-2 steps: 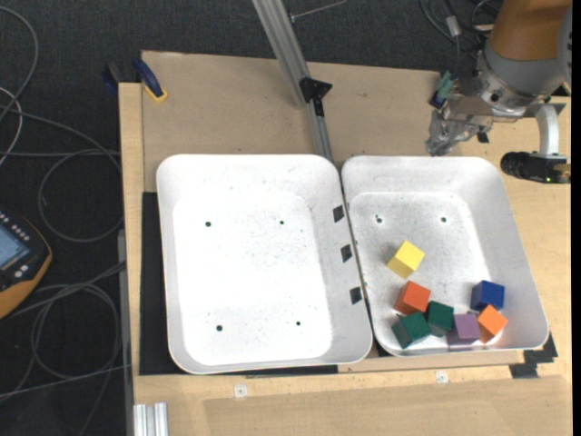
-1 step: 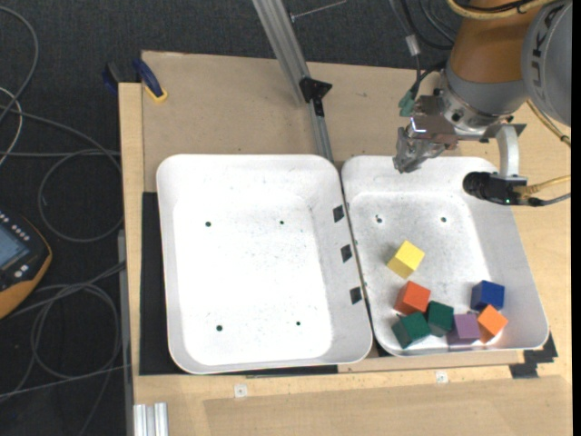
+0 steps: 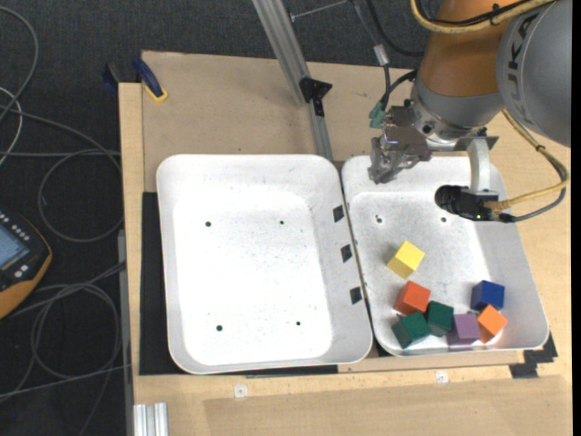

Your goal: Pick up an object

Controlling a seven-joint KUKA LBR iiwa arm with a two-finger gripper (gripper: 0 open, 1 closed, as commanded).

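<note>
Along the far left edge, a yellow-and-black handheld device point(image 3: 16, 263) is being seen lying on the dark floor among loose black cables point(image 3: 64, 166). A pale wooden bench point(image 3: 227, 98) is being occupied by two shallow white plastic bins set side by side. The left white bin point(image 3: 182, 334) is being shown with only dark speckles and a few small dots on its floor. A slanted grey metal rail point(image 3: 290, 57) is being seen crossing the bench behind it.

The right white bin point(image 3: 522, 271) is being used to hold all the small blocks. A yellow cube point(image 3: 406, 259) is lying alone near the bin's middle. Nearer the front wall, a cluster is being formed: an orange-red cube point(image 3: 414, 296), a dark green cube point(image 3: 411, 328) just in front of it, a second green cube point(image 3: 440, 317), a purple cube point(image 3: 466, 327), an orange cube point(image 3: 492, 321) and a blue cube point(image 3: 487, 294) behind that one.

The grey two-finger gripper point(image 3: 388, 163) is being held over the back left corner of the right bin, well apart from every block. Nothing is being gripped between its fingers; how far they are parted cannot be told.
</note>
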